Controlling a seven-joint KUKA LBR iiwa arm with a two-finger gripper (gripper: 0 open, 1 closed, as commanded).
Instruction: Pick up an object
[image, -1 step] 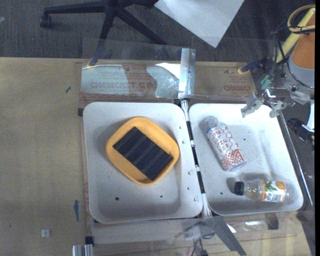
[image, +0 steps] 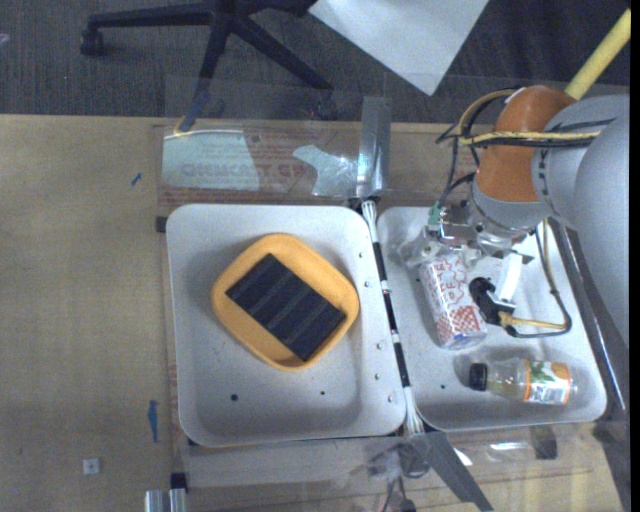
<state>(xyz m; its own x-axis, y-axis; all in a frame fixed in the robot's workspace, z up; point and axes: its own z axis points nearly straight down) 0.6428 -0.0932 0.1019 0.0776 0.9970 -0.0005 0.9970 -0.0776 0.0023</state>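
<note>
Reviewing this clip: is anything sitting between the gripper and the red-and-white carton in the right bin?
Nothing visible does. The gripper sits right over the upper end of the red-and-white carton in the right bin. The bottle lies apart, nearer the front wall, out of the path.

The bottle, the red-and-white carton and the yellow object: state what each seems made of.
The bottle looks like clear plastic: amber contents show through, with a dark cap and a printed label. The red-and-white carton seems coated paperboard, with flat printed faces and folded edges. The yellow object looks like matte moulded plastic with rounded corners; its dark ribbed panel could be rubber or plastic.
</note>
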